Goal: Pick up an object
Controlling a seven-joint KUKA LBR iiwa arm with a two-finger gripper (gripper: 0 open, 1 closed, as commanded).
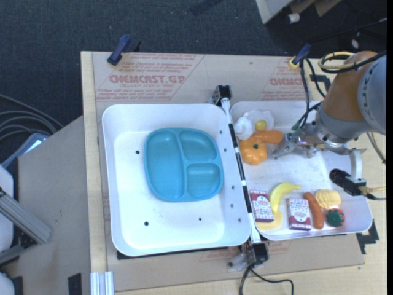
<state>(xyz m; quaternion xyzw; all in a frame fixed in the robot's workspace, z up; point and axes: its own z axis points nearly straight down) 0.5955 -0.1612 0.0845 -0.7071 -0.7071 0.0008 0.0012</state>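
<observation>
Jaws (284, 147) low in the right bin (362, 183), state unclear, can't tell. Orange toy (256, 147) just beside them, near the bin's left wall. Blue divided plate (183, 163) sits in the left bin (123, 183).

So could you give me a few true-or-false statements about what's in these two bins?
1. The blue tray lies in the left bin. True.
2. The banana lies on the blue tray. False: it is in the right bin, among the other toy foods.
3. The gripper is over the right bin, beside the orange pepper. True.
4. The corn lies at the far end of the right bin. False: it lies at the near end, by the carrot.
</observation>
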